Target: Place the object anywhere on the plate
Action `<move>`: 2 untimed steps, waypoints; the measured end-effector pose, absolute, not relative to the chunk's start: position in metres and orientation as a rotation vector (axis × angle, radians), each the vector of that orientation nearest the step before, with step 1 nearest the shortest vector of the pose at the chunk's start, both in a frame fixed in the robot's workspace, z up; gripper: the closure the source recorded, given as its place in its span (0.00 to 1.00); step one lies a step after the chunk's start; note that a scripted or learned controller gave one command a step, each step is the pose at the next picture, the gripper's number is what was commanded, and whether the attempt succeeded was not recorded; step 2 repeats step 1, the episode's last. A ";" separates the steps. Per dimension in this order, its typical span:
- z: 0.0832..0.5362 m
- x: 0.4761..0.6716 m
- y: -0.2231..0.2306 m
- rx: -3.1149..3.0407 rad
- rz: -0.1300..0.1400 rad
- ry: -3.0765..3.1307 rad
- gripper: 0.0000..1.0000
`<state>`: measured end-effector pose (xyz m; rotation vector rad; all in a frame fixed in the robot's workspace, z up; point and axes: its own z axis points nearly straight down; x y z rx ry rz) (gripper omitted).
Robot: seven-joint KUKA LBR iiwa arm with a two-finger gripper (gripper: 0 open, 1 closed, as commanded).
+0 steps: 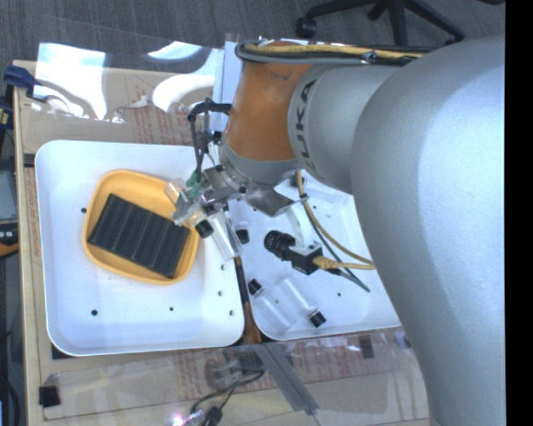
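- Black ribbed slab point(138, 235): lies on the yellow plate point(124, 185) and covers most of its middle. Long side runs approx. 10 to 4 o'clock. Ribs run across the short way.
- The slab's 5 o'clock corner reaches the plate's rim. Yellow shows clear of it at 12 and at 9 o'clock.
- The plate is a rounded rectangle and sits in the left bin point(142, 318), in the bin's upper half. More white floor shows at 6 o'clock than at 12.
- Gripper point(195, 209): right at the plate's 3 o'clock rim, just beside the slab's 2 o'clock corner. Can't tell whether it is released or clenched, as the wrist hardware hides the tip. Nothing visibly held.
- Arm point(409, 149): comes in from 3 o'clock. The grey bulk covers much of the right bin point(373, 300). The orange band point(262, 114) sits at 12 o'clock of the gripper.
- The right bin touches the left bin along the seam, directly at 6 o'clock of the gripper.
- A clear tube point(289, 295) with dark ends lies on the right bin's floor at about 5 o'clock from the gripper, well apart from the plate. Its exact shape is hard to make out.
- Bench point(133, 380): a brownish surface shows around both bins, at 6 and at 12 o'clock.
- Chair base point(373, 7): dark legs on grey carpet at 1 o'clock of the view, well beyond the bench.
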<state>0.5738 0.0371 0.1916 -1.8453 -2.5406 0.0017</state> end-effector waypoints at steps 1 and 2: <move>0.192 0.574 0.037 -1.846 0.002 -2.540 0.00; 0.192 0.574 0.037 -1.846 0.002 -2.540 0.00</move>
